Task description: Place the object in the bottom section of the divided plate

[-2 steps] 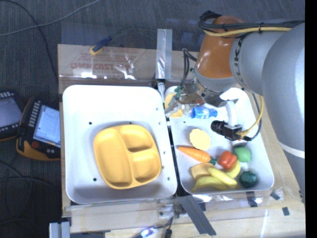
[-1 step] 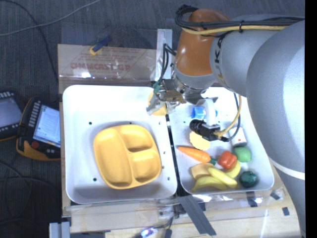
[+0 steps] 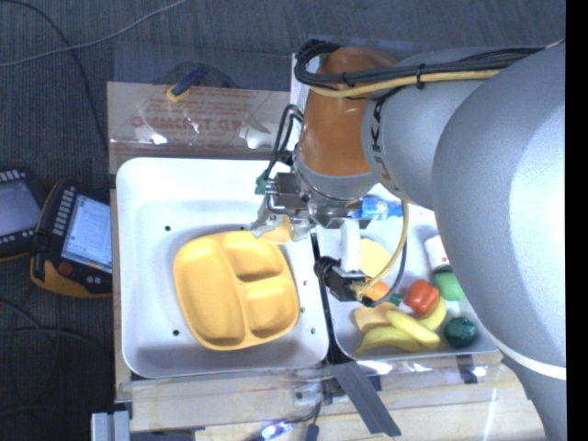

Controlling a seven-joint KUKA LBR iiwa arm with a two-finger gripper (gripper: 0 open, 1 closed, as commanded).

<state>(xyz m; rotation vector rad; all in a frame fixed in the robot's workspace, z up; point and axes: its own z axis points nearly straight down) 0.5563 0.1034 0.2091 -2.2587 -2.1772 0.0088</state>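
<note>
Divided plate (image 3: 237, 288) lies in left bin (image 3: 138, 246); gripper (image 3: 276, 220) state cannot be told.

yellow divided plate (image 3: 237, 289) sits in the left bin (image 3: 147, 200), gripper (image 3: 280, 217) hovering by its upper right edge; toy food (image 3: 409, 320) lower right.

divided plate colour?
Yellow divided plate, plain, seen clearly in the camera view, left bin.

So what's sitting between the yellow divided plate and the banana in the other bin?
In the camera view, the raised white walls where the two bins meet run between the divided plate and the banana, with a dark cable hanging over that divide.
</note>
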